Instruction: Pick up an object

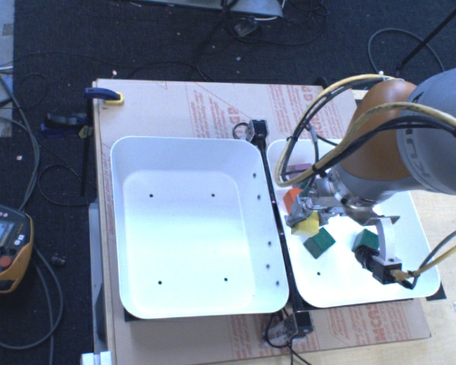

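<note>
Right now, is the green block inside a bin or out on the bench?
Inside: the green block lies on the right bin's white floor.

Bright, even overhead light; the white bins [190, 158] glare slightly, edges mildly soft.

Blocks [318, 242] lie in right bin [349, 291], left side.

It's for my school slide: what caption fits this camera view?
Grey KUKA arm's gripper hovers over yellow block and green block in right white bin.
</note>
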Controlling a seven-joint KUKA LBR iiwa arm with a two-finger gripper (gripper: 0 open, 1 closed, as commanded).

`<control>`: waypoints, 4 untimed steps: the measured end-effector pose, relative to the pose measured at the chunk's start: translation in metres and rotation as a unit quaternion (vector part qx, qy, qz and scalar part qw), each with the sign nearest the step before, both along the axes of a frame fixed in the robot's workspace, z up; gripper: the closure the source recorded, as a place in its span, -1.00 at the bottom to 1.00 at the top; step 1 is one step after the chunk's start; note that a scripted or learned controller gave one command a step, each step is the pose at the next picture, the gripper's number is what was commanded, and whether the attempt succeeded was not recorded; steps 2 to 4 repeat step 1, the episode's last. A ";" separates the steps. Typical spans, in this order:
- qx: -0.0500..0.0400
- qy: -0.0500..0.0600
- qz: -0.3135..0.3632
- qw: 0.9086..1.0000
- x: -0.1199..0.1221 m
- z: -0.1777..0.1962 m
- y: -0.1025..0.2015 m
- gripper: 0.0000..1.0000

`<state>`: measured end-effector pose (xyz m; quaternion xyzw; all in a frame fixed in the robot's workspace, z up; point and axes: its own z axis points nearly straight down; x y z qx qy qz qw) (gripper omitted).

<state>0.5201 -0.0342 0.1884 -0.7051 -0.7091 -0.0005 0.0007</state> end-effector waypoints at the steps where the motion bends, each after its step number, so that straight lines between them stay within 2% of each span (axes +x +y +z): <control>1: -0.001 0.000 0.000 1.000 0.058 -0.001 0.065 1.00; 4: -0.001 0.000 0.000 1.000 0.058 -0.001 0.065 1.00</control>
